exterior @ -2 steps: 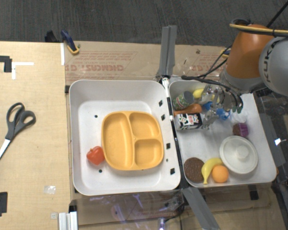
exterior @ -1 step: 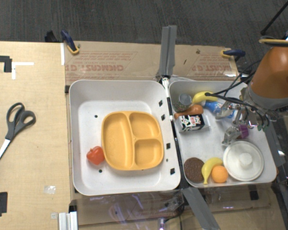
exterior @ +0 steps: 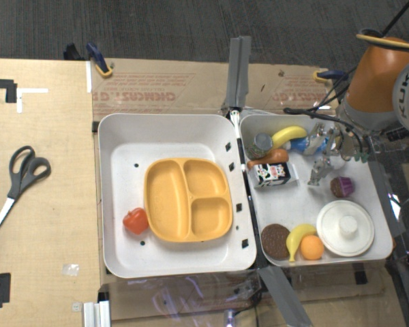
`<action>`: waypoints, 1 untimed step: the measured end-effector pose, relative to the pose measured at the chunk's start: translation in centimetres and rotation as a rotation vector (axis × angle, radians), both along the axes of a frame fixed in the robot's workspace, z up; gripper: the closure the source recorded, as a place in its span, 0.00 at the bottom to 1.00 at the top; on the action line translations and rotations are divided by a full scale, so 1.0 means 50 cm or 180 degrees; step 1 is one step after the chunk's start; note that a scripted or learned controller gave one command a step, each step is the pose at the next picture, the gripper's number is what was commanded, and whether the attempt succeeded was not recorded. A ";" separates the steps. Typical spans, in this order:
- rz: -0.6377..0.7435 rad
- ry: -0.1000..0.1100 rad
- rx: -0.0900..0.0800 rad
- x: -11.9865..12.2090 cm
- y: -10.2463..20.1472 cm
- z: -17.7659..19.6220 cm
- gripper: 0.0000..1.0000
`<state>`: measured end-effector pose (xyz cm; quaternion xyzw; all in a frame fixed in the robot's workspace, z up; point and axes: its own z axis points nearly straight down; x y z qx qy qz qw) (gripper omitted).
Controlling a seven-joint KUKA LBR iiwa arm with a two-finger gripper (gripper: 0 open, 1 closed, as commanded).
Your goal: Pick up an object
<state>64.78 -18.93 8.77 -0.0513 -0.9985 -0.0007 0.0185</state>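
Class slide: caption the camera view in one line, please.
Arm's tool hangs over the right bin of toy food; yellow divided plate sits in the left bin.

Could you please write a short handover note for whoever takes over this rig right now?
End effector: low in the right bin, fingertips near the floor between the milk carton and the purple object; nothing visibly between its fingers, grip state unclear.
Right bin also holds: two bananas, carrot, orange, white bowl, brown disc.
Left bin: yellow divided tray, red object beside it.
Done: arm is down in the bin.
Left: secure and lift an object.
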 end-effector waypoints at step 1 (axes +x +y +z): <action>-0.0791 -0.0057 -0.0063 0.000 0.103 0.005 0.00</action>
